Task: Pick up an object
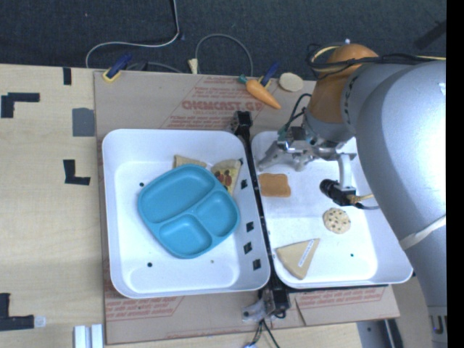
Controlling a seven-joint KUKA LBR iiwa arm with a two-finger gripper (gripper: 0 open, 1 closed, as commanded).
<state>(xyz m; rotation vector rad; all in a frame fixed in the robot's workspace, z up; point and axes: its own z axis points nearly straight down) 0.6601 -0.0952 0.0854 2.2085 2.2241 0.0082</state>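
gripper (284, 153) hangs over the right bin (377, 263), its grip impossible to tell, just above a toast piece (275, 185); cookie (336, 220) lies nearby.

A pale wooden worktop (43, 216) carries black tape marks (72, 172) and a grey square (83, 120). A brown cardboard sheet (210, 107) with red lettering lies over it. Beyond the far edge is dark carpet (239, 9), where a white cable (174, 20) trails and loops.
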